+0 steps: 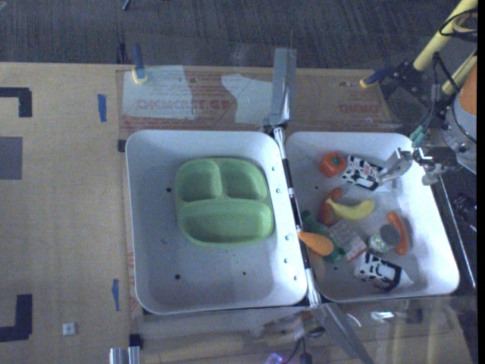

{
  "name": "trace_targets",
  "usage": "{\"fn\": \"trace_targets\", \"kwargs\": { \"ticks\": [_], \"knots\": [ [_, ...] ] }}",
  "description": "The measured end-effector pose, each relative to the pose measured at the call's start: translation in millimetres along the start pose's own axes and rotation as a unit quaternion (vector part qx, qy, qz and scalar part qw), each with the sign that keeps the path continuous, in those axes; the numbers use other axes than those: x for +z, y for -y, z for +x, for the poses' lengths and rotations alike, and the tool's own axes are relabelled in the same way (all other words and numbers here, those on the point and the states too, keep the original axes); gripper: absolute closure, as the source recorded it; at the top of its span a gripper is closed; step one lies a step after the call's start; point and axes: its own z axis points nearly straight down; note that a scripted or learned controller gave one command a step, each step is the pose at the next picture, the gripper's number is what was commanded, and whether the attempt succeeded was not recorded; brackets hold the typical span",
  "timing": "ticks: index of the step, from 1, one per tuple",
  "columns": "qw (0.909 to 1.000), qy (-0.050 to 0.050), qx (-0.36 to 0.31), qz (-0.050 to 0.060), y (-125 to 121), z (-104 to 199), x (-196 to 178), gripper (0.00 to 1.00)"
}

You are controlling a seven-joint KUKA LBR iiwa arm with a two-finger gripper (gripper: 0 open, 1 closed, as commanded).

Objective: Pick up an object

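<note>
Small toy foods are lying clustered in the right bin (443, 275), toward its left and middle. Two black-and-white cartons are showing: one (359, 171) near the back, just beside a round orange-red tomato-like piece (331, 164), and a second (378, 271) near the front wall. One yellow banana (352, 208) is resting in the middle, touching a small red piece (330, 209) at its left end. One orange carrot (317, 242) is lying against the bin's left wall, and a flat pale packet (347, 241) is sitting just beside it. One grey round lid-like piece (387, 237) is lying to the right of the packet, with one orange-red sausage shape (399, 232) curving along its right side. The pincer (397, 163) is hanging over the back right part of this bin, near the first carton; nothing is visibly sitting between its fingers, and whether they are open or closed is too blurred to tell. The left bin (148, 203) is holding one green divided tray (223, 200) with three compartments, lying flat near its middle. The two bins are sitting side by side, touching along a shared edge, on the brown desk (61, 226), which is carrying several strips of blue tape (101, 107).
</note>
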Motion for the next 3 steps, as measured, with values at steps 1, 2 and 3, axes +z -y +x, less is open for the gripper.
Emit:
{"fn": "trace_targets", "kwargs": {
  "ticks": [1, 2, 3],
  "knots": [
    [0.9997, 0.000, -0.024, -0.001, 6.8, 31.6, -88.4, 0.00],
    [0.9961, 0.000, -0.088, 0.000, -20.7, 19.4, 129.2, 0.00],
    [0.9961, 0.006, -0.087, -0.015, -14.5, 22.5, 177.0, 0.00]
  ]
}}
